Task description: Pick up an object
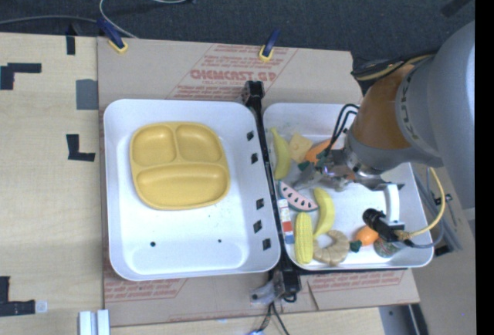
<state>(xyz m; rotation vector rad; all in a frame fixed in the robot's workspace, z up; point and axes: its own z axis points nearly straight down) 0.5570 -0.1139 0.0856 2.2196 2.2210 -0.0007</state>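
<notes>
The toy foods lie crowded in the right bin [423, 194], and the arm's wrist covers part of the pile. A yellow banana [325, 210] lies near the bin's middle, its long axis running roughly from far to near with a slight curve. Just left of it a watermelon slice [297, 197], red with a green rind, lies tilted along a diagonal. Nearer the front edge an ear of corn [304, 238] points far to near beside a tan, lumpy piece [333, 250] that is hard to identify. An orange item [366, 234] sits near the front right, partly behind black hardware. Toward the back, a pale yellow wedge [299, 147] and an orange piece [318, 150] are partly hidden under the arm.

The gripper [328, 171] is low over the back half of the pile, beside the orange piece; whether the claw is wide, narrow or holding anything cannot be told, since the wrist blocks it.

The left bin [123, 241] holds a yellow divided plate [180, 164] with three compartments.
</notes>
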